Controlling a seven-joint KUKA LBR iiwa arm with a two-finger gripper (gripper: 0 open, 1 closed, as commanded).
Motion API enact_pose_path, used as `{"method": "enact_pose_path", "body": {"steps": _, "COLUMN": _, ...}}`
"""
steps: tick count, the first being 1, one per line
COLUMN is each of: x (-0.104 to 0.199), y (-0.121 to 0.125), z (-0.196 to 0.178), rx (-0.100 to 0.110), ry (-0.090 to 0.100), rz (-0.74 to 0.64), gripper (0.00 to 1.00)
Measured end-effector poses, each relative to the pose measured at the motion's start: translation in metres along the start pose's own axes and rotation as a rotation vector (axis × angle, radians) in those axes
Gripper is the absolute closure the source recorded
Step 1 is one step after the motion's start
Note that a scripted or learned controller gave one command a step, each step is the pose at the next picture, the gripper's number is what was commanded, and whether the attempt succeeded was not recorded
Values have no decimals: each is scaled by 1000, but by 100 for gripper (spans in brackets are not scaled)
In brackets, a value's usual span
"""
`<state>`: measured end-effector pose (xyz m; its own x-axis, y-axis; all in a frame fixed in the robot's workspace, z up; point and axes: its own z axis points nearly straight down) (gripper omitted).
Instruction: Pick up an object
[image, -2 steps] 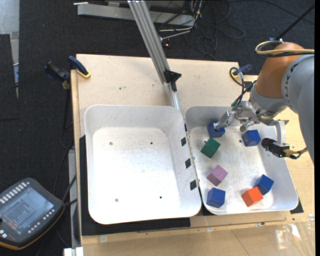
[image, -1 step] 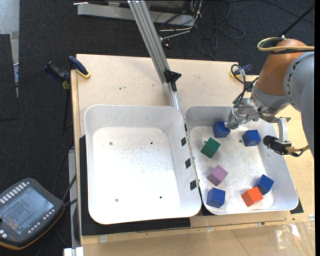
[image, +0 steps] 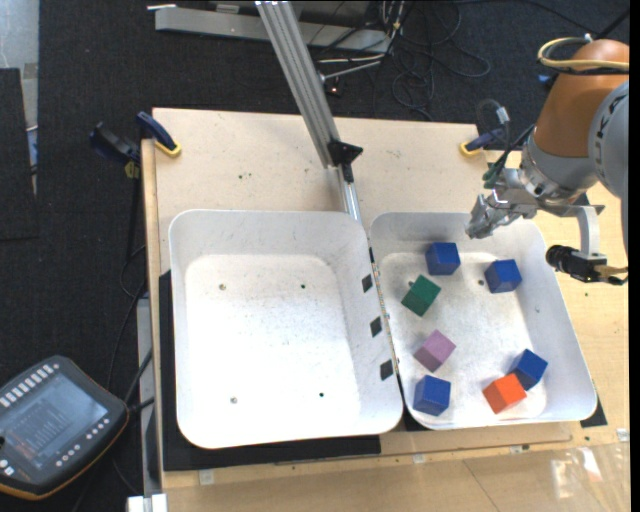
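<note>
Here the gripper (image: 482, 222) hangs over the far rim of the right bin (image: 560, 330), and whether it is spread or pressed together cannot be told from this slant, though nothing shows pinched in it. Just left of and nearer than it sits a blue cube (image: 442, 258), with a second blue cube (image: 502, 275) just nearer to its right; the green cube (image: 422, 295) and purple cube (image: 434, 350) lie farther toward the near side, and the orange cube (image: 504, 392) with two more blue cubes (image: 432, 394) (image: 530, 367) lies well apart by the near rim
</note>
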<state>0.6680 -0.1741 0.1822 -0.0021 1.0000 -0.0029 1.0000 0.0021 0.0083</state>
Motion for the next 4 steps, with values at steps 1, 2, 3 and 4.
{"method": "enact_pose_path", "body": {"steps": 1, "x": 0, "y": 2, "z": -29, "rx": 2, "ry": 1, "rz": 0, "gripper": 100}}
{"method": "enact_pose_path", "body": {"steps": 2, "x": 39, "y": -18, "z": -38, "rx": 9, "ry": 3, "rz": -3, "gripper": 100}}
{"method": "enact_pose_path", "body": {"steps": 3, "x": 79, "y": -36, "z": -46, "rx": 9, "ry": 5, "rz": -4, "gripper": 100}}
{"method": "enact_pose_path", "body": {"steps": 4, "x": 133, "y": -54, "z": -58, "rx": 9, "ry": 5, "rz": -6, "gripper": 100}}
